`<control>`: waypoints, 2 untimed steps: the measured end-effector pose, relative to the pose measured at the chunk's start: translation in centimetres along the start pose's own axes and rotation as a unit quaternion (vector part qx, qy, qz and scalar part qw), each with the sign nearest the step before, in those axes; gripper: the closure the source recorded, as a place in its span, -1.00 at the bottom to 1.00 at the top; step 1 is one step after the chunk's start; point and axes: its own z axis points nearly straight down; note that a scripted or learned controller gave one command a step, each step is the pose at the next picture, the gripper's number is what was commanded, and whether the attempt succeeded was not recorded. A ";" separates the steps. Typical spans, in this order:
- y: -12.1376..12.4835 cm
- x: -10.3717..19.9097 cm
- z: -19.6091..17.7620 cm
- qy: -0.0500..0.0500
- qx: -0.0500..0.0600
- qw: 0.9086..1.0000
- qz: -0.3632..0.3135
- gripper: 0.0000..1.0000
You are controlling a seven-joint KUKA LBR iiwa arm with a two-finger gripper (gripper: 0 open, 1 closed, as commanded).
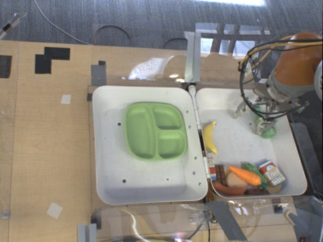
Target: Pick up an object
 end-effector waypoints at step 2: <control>2.4 3.0 -2.3 0.004 0.000 0.996 -0.091 -1.00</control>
